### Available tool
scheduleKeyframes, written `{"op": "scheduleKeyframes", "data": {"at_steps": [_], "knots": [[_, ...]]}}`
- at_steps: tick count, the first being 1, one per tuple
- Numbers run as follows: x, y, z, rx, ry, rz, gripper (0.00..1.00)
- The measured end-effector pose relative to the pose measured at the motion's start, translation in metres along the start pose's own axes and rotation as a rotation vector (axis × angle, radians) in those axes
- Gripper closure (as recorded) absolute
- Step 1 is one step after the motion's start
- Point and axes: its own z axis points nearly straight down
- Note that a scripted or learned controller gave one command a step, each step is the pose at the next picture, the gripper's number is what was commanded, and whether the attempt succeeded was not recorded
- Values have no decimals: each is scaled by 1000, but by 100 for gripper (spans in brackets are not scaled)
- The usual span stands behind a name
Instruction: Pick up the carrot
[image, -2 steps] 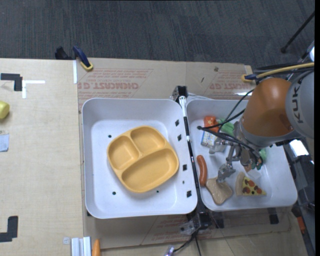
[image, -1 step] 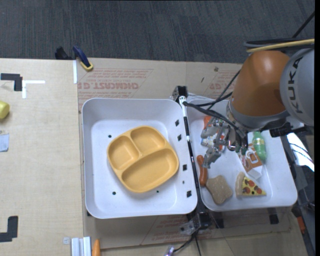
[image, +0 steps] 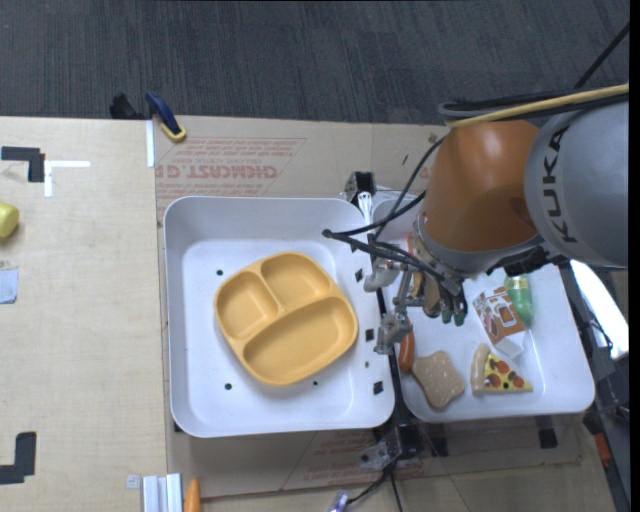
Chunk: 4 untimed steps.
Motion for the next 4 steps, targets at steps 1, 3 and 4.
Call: {"op": "scheduleKeyframes", "data": {"at_steps": [1, 3, 4], "knots": [[29, 64, 93, -1, 1, -148, 0], [33, 84, 8, 0, 2, 44, 100], [33, 39, -40, -1, 2, -389, 100]]}}
